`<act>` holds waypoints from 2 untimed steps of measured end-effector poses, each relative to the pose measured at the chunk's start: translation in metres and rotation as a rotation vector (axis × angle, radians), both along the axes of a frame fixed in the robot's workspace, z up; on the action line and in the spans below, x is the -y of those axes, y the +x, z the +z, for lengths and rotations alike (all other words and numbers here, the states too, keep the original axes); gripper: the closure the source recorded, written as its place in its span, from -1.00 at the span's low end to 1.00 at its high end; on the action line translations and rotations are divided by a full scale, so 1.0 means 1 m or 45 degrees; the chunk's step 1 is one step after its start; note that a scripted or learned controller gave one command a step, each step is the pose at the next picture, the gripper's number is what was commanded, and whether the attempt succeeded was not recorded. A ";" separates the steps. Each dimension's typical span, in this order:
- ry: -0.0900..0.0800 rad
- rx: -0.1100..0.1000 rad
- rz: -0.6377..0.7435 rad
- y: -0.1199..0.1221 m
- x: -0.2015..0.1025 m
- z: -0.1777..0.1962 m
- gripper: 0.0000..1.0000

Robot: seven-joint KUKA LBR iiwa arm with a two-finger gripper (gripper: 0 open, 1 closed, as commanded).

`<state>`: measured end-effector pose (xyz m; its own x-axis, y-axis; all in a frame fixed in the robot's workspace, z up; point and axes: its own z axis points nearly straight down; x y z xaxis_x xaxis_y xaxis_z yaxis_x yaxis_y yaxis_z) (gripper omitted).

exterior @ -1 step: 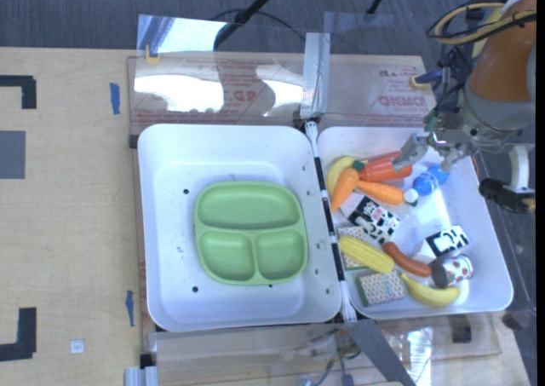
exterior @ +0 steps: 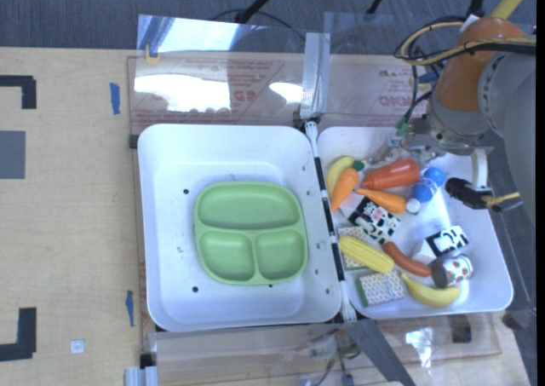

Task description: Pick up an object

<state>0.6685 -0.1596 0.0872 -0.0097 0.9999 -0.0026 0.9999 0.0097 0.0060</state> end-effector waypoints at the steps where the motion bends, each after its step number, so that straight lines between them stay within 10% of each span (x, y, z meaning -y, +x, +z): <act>1: -0.003 0.003 0.005 0.001 -0.002 0.010 1.00; 2: -0.003 0.003 0.005 0.001 -0.002 0.010 -1.00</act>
